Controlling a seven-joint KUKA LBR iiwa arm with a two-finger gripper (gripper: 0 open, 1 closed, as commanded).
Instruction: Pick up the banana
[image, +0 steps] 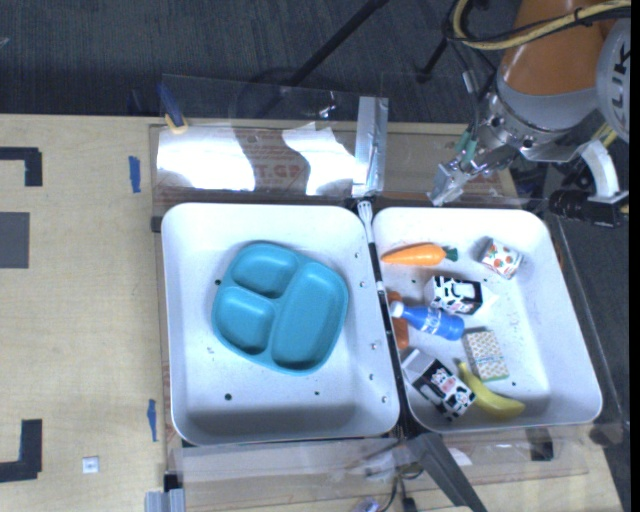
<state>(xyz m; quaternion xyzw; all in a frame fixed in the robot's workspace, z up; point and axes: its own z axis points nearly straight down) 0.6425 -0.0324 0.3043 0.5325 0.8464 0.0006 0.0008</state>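
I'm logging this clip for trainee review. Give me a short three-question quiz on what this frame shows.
1. True or false: the banana lies in the left bin.
2. What lies in the left bin? A) a carrot B) a blue divided plate C) a bottle
3. Fill in: the gripper hangs above the right bin's ____ edge, away from the banana.

Key: 1 false, it lies in the right bin. 2 B, the blue divided plate. 3 far.
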